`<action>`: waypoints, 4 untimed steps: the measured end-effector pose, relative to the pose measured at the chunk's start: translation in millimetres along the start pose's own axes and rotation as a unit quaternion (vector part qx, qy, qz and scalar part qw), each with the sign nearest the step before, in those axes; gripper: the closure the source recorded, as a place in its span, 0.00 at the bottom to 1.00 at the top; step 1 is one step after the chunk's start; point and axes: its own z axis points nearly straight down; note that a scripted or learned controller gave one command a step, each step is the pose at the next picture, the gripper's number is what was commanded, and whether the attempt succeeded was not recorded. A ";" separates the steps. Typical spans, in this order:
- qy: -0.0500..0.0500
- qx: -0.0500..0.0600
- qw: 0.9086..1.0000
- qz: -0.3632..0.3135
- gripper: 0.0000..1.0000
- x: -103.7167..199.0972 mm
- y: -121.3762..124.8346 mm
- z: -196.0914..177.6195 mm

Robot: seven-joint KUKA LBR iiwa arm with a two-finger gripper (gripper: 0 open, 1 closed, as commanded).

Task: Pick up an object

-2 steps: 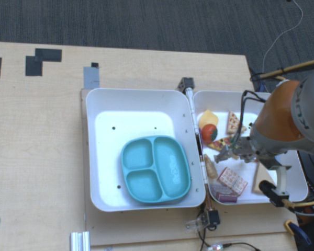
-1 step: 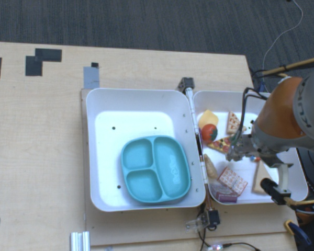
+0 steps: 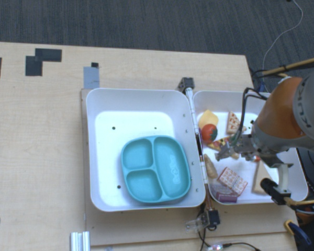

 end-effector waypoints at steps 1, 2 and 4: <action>-0.003 0.000 1.000 0.004 0.00 7.0 -24.6 19.8; -0.002 -0.001 1.000 0.002 1.00 8.5 -22.8 9.4; 0.002 0.008 1.000 -0.001 0.00 70.0 19.0 -75.4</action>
